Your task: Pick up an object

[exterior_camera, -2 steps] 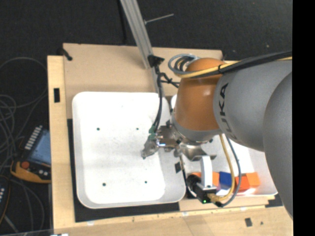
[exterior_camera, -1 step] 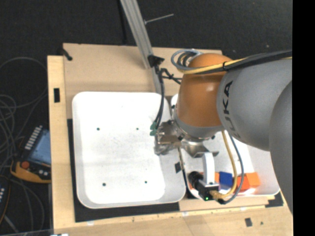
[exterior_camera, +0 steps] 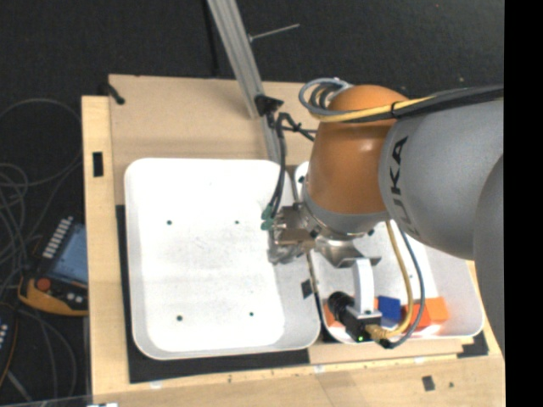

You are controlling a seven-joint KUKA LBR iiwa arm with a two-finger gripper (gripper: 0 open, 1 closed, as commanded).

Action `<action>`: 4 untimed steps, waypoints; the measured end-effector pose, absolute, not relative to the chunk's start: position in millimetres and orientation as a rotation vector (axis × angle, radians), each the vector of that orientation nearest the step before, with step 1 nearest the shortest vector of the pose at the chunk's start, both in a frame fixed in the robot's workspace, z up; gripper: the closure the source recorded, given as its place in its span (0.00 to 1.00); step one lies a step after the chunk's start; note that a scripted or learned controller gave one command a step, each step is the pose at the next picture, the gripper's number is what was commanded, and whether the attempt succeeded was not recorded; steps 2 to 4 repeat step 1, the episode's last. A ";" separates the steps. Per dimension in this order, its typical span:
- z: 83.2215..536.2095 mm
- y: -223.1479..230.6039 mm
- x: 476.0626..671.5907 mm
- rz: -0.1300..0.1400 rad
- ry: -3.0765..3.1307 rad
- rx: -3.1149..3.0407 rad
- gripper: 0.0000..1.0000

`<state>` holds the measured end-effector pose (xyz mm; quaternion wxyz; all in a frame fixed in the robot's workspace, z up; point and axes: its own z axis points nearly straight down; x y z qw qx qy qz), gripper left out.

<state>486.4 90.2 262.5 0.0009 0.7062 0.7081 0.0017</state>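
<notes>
We see smooth white plastic in the left bin [exterior_camera: 204, 261], its floor lightly scuffed and matt. The bench [exterior_camera: 170, 117] looks like pale raw wood. The arm [exterior_camera: 441, 176] shows satin grey casing and a glossy orange band [exterior_camera: 348, 151].

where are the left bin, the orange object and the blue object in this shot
left bin [exterior_camera: 204, 253], camera view, on its bare white floor
orange object [exterior_camera: 433, 310], camera view, on its visible top face
blue object [exterior_camera: 389, 309], camera view, on its visible middle

Blue block [exterior_camera: 389, 309] beside orange block [exterior_camera: 433, 310]
</notes>
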 end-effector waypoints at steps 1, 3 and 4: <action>261.9 90.0 486.3 0.003 2.224 2.217 0.00; 261.9 90.0 486.3 0.003 2.224 2.217 0.00; 261.9 90.0 486.3 0.003 2.224 2.217 0.00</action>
